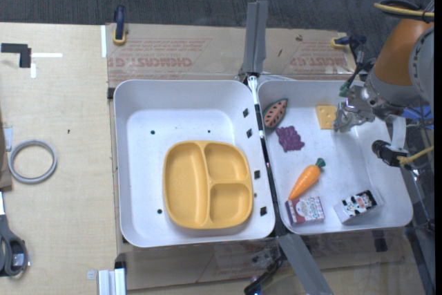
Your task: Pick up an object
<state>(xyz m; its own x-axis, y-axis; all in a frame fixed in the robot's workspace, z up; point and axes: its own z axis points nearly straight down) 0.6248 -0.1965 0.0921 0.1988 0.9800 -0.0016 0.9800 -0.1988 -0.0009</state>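
The right bin holds a yellow cheese slice, a bunch of purple grapes, an orange carrot, a brown-red oval toy, a small red carton and a black-and-white carton. My gripper hangs at the bin's far right part, just right of the cheese slice, its tips close to the bin floor. Nothing shows between its fingers.
The left bin holds a yellow divided plate. A grey tape ring and scissors lie on the wooden bench at left. A grey divider bar runs between the bins at the back.
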